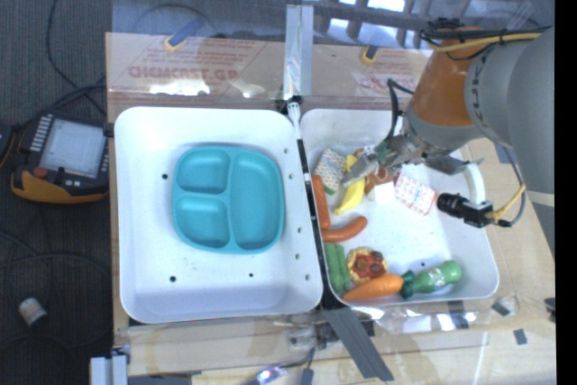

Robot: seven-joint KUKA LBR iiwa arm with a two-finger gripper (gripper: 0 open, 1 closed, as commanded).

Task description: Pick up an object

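Camera view, left to right: a teal divided plate [227,198] is seen lying flat in the middle of the left bin [144,284]. Along the left wall of the right bin [482,270] a long orange toy [322,202] is noted, with a red sausage [343,229] beside it and a green pod [335,266] below. A pizza slice [366,263], a carrot [373,288] and a green bottle [436,278] are found along the near edge. A yellow banana [352,192] lies just beneath the gripper [368,162], and a red-dotted white packet [415,193] rests to its right. Whether the claw is apart or together cannot be told; nothing is seen between its tips.
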